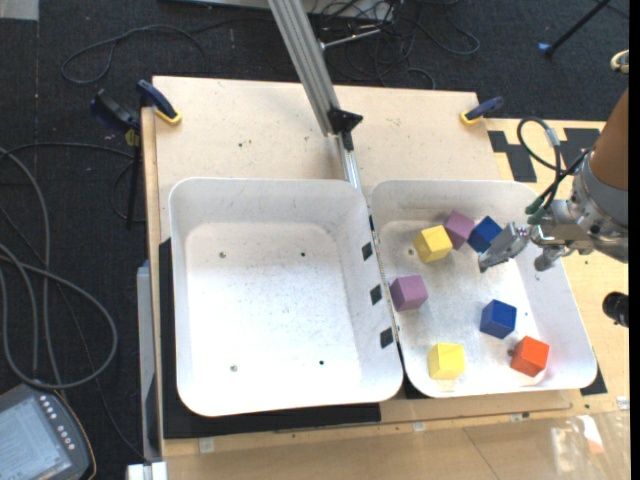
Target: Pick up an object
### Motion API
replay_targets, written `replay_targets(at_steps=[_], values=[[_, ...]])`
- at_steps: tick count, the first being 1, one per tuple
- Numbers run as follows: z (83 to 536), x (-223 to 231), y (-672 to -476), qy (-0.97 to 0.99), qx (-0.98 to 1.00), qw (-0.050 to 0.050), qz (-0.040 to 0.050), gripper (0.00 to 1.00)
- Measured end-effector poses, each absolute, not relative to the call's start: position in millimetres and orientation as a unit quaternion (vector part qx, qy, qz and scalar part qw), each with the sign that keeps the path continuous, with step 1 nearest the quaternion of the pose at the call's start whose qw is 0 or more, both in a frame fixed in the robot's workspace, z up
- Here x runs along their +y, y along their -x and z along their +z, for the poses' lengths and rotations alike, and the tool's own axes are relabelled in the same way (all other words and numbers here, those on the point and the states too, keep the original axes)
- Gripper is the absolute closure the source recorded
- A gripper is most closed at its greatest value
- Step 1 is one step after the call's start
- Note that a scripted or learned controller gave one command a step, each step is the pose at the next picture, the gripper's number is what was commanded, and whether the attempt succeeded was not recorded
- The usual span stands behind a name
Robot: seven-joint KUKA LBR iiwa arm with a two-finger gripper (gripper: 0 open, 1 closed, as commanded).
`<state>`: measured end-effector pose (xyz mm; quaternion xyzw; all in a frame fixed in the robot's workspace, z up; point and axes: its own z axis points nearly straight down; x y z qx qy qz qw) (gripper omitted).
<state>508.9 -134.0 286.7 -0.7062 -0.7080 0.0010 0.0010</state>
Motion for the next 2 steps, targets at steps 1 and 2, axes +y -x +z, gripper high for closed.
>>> replay_targets(at_steps=[1, 2], values=[[289, -134, -509.4, 0.707, -0.707, -0.001, -0.0001, 0.0], [244, -129, -511.2, 0.707, -0.707, 0.002, 0.0014, 0.0]])
